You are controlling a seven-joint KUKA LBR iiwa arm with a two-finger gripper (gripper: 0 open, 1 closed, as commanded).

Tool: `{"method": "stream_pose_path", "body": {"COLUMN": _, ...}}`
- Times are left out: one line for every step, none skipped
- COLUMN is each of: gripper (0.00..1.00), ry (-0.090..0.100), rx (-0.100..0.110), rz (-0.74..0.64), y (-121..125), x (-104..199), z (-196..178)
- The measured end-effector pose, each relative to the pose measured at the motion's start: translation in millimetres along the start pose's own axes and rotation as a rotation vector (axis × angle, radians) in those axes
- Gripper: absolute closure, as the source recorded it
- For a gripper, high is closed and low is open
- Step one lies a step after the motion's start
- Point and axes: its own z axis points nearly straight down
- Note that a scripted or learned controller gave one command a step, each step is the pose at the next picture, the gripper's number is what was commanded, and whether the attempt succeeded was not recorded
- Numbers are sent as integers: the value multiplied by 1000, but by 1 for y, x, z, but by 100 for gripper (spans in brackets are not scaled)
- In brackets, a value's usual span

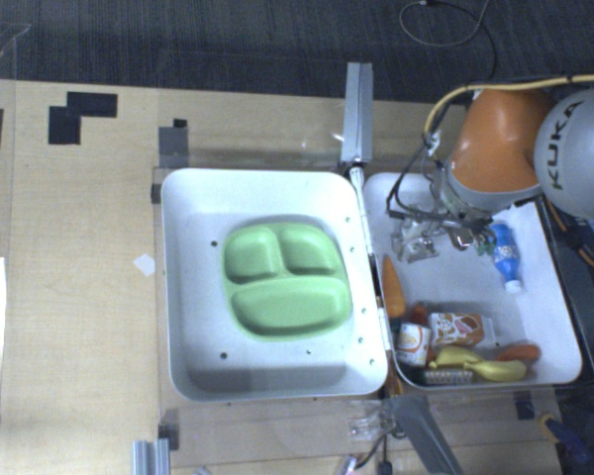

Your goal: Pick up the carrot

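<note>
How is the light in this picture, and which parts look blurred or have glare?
Camera view: even, soft light; a dim shadow lies along the near wall of the left white bin; the metal two-finger gripper looks blurred; small bright glare sits on the clear divider behind the bins.

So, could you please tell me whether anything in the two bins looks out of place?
Mostly no. The carrot lies tight along the right bin's left wall, away from the items crowded along its near edge. The green tray sits flat.

Two white bins point(178, 265) — one green tray point(282, 277), one carrot point(392, 287), one bottle point(505, 255).
</note>
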Motion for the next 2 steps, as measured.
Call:
{"method": "stream_pose_path", "body": {"gripper": 100, "ry": -12, "rx": 1, "rz": 3, "y": 1, "x": -4, "z": -14}}
{"method": "stream_pose_path", "body": {"gripper": 100, "ry": -25, "rx": 1, "rz": 6, "y": 2, "x": -8, "z": -27}}
